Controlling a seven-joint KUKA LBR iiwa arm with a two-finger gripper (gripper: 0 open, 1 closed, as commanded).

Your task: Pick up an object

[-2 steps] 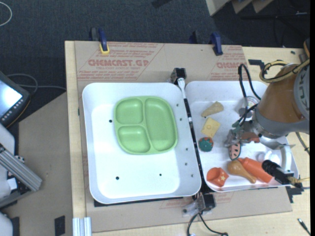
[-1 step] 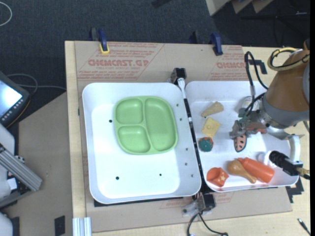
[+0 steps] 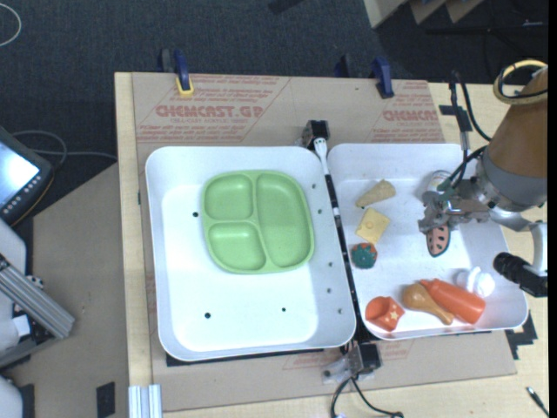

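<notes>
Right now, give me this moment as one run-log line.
arm: over right bin | gripper: above watermelon slice | grasp: unconfirmed | green plate: left bin

Dark grey carpet (image 3: 174,16) covers the floor behind and left of the jaws. The tabletop (image 3: 130,233) is pale wood under a brown printed sheet (image 3: 261,111), held by two blue clamps (image 3: 183,72) along its far edge. Cables (image 3: 52,151) trail at far left; light is even.

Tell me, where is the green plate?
The green divided plate lies in the left white bin, toward its far side, across the divider from the yellow cheese pieces in the right bin.
</notes>
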